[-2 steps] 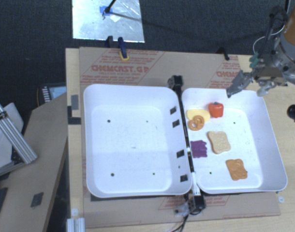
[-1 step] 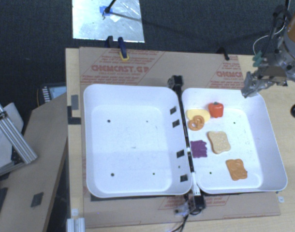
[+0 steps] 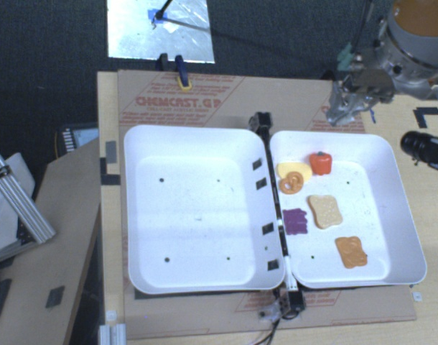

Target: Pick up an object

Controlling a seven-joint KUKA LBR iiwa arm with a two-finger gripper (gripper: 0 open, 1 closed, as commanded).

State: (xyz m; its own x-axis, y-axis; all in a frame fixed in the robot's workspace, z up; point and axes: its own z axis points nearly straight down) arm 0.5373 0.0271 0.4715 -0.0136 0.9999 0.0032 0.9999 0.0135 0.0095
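Wooden counter (image 3: 204, 95) with two white bins. Right bin (image 3: 402, 214): orange-red toy (image 3: 320, 162), yellow-orange piece (image 3: 291, 176), purple piece (image 3: 296, 221), two toast slices. Tool (image 3: 342, 113) above bin's far rim, holding nothing.

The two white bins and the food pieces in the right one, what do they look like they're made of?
The white bins look like thin moulded plastic, smooth and slightly glossy, with rounded rims and corners. The toast slice, brown slice, purple piece and red piece look like toy food, probably matte plastic or foam; flat, even colours suggest it, but the view cannot settle which.
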